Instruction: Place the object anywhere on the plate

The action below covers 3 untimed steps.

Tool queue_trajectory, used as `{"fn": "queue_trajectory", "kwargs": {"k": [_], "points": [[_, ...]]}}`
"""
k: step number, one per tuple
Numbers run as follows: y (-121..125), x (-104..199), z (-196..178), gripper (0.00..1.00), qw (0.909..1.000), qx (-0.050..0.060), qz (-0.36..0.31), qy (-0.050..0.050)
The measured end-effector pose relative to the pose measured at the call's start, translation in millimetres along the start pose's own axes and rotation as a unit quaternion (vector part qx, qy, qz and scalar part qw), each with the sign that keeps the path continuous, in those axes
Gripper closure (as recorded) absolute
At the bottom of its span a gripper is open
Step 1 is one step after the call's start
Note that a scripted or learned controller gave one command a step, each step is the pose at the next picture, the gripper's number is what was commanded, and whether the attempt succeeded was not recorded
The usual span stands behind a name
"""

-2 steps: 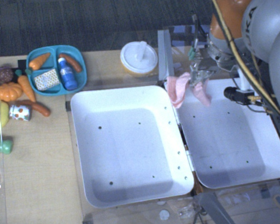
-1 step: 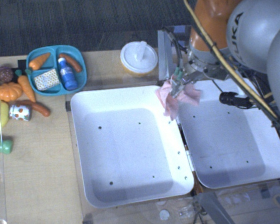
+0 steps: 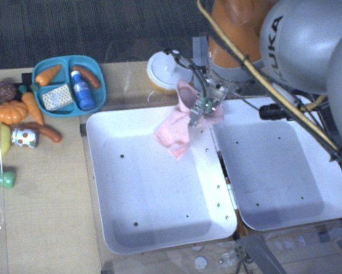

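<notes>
- Reaching in from three o'clock, the arm (image 3: 294,33) leans over the far edge of the two bins, so any swing should stay high enough to clear both rims.
- Left bin (image 3: 153,197) and right bin (image 3: 286,175) sit side by side on the desk (image 3: 46,227); neither looks like the goal.
- My guess for the plate is the pale round dish (image 3: 162,70) just beyond the left bin's far rim, at about eleven o'clock from the tool; the blue divided tray (image 3: 67,84) farther toward nine o'clock is already full of toy food.
- The pink cloth (image 3: 173,133) drapes over the left bin's far right corner, its upper end rising to the tool.
- The tool (image 3: 201,108) seems pinched on that upper fold, though how tightly I cannot tell.
- Doing this well means lifting until the hanging tail clears the rim, moving slowly toward the dish, and letting go low so the limp cloth lands on it.
</notes>
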State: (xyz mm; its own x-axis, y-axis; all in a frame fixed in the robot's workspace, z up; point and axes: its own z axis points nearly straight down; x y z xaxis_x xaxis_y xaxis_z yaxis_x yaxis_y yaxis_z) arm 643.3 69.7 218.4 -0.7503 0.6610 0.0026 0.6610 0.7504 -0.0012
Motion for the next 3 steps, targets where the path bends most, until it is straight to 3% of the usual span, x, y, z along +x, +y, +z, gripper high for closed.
{"fn": "queue_trajectory", "kwargs": {"k": [1,2,3], "points": [[27,35,-6,1.0,0.9802,0.0,-0.198,0.0],[53,78,-3,1.0,0.9362,0.0,-0.351,0.0],[53,78,-3,0.0,0.9362,-0.001,-0.351,0.0]]}}
